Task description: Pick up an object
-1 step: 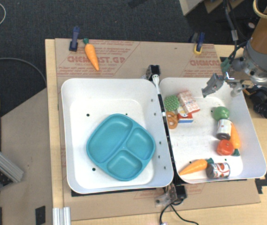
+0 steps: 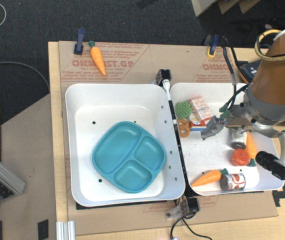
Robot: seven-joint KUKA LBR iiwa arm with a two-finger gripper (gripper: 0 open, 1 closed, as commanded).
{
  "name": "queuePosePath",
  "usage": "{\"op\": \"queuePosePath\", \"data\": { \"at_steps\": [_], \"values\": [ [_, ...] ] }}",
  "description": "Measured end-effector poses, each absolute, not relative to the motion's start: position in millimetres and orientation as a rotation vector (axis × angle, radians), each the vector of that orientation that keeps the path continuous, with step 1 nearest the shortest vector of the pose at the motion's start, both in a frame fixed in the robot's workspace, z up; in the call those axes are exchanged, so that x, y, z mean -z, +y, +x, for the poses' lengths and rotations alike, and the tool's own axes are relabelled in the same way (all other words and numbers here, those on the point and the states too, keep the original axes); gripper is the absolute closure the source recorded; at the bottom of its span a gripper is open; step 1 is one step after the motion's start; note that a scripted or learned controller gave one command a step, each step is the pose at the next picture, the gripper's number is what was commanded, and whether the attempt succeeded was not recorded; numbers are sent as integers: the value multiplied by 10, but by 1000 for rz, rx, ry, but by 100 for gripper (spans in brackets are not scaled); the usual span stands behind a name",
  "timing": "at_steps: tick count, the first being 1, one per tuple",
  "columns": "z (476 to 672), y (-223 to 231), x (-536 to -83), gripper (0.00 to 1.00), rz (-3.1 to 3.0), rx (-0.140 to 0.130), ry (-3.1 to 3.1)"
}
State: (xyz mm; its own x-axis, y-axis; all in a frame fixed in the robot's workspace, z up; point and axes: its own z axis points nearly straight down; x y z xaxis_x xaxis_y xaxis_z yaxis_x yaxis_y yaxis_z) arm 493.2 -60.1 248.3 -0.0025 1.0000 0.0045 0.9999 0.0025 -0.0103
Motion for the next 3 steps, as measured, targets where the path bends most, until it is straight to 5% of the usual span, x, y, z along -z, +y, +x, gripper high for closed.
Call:
{"op": "queuePosePath", "data": {
  "at_steps": [1,2,3],
  "values": [
    [4982,-631,-2601,100,-2224,2,-2221],
    [5632,-1714,-3503,100,-2241,7,-2227],
    [6008,-1082,-4374,100,-2222,13,-2238]
  ]
}}
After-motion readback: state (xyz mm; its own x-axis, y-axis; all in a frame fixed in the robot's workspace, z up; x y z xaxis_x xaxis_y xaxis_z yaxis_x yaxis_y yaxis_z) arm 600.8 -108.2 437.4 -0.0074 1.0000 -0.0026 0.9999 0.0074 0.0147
